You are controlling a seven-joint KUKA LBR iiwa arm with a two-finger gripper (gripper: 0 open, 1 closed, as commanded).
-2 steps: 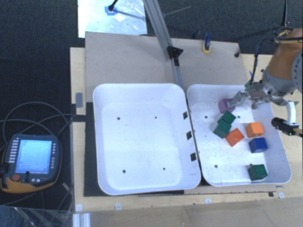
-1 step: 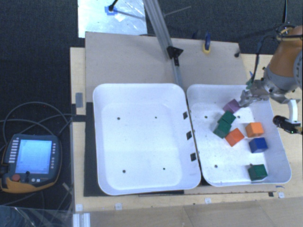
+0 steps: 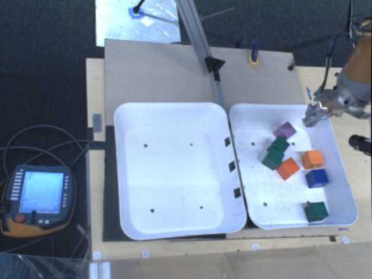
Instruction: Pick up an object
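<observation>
The right bin [image 3: 256,214] holds several small blocks. A purple block [image 3: 285,130] lies near its back, with two dark green blocks [image 3: 275,152] touching just in front of it. An orange block [image 3: 288,168] sits beside them, and another orange block [image 3: 313,158] lies further right. A blue block [image 3: 317,178] is just in front of that one, and a green block [image 3: 316,211] lies near the front right corner. My gripper [image 3: 314,115] hangs over the bin's back right rim, to the right of and behind the purple block. Nothing is visibly held in it.
The left bin [image 3: 131,127] stands beside the right one, their walls meeting in the middle. A slanted metal pole [image 3: 197,31] crosses the back board. A teach pendant [image 3: 38,199] with its cable lies off the bench at the left.
</observation>
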